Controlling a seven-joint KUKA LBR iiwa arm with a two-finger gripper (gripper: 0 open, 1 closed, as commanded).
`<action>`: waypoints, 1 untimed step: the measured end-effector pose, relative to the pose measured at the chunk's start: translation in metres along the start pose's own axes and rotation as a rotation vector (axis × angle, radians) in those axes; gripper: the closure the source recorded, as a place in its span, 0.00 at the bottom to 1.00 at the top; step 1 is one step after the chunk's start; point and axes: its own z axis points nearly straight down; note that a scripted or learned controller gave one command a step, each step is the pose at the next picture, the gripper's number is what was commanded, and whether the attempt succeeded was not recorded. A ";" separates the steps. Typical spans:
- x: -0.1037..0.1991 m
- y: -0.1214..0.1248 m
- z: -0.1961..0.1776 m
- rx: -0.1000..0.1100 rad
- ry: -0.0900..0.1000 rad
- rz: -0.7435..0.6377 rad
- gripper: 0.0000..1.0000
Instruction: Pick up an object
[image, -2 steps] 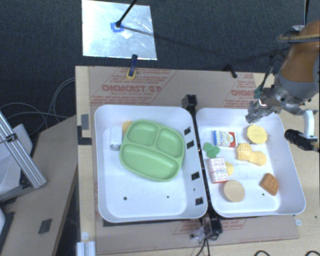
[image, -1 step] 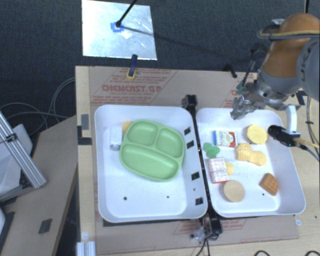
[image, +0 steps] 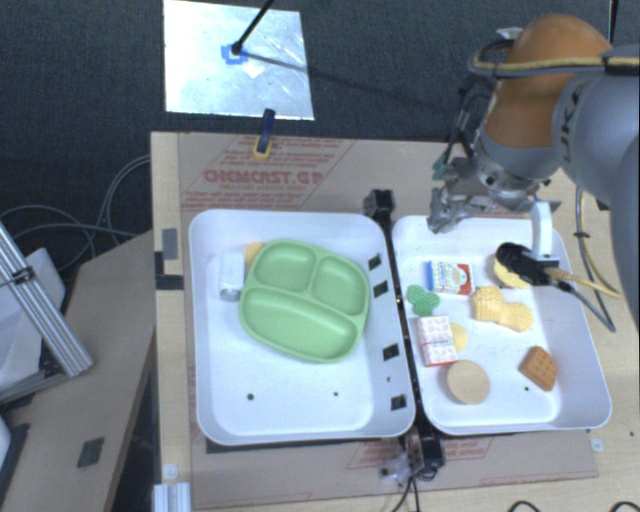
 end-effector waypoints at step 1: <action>0.050 -0.005 0.026 0.002 0.000 0.001 1.00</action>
